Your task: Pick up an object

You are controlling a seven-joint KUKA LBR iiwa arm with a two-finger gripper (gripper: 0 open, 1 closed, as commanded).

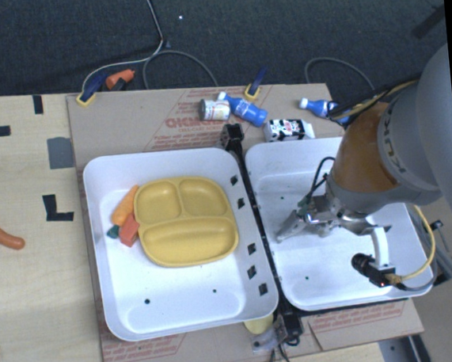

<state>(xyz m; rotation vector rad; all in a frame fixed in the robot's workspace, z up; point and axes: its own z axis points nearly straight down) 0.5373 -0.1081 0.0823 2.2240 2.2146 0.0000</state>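
Clearly the nearest pickable items sit in the left bin (103, 228): a yellow divided tray (186, 220) lying flat mid-bin, with an orange piece (124, 207) and a red piece (129, 235) tucked against its left edge, touching it. Right bin (300, 288) has the claw (288, 227) low over its floor near the left wall, fingers pointing left, slightly parted, nothing between them. Grey arm with orange band (367, 155) comes in from the right over that bin. Behind the bins on the surface (28, 275): a blue and white bottle (235, 108), a black and white carton (289, 129). Orange sausage-like item (2, 232) lies far left, well apart.
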